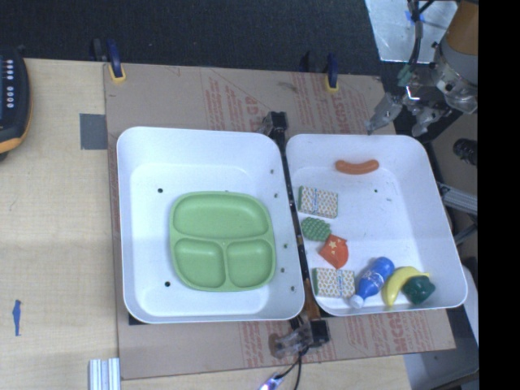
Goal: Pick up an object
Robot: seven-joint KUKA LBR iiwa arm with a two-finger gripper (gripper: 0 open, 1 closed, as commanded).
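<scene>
My gripper [403,123] hangs above the far edge of the right bin [422,169], fingers spread apart with nothing between them. Below it in that bin lie a sausage [357,166], a patterned packet [318,202], a green patterned piece [316,228] and a red strawberry-like toy [334,251]. Near the front are another patterned packet [334,283], a blue bottle [372,279], a yellow banana [400,283] and a dark green object [419,289].
The left bin [138,218] holds a green divided plate [222,240]. Clamps [331,69] pin the cardboard sheet at the far edge. A dark device [11,96] sits at the far left of the bench.
</scene>
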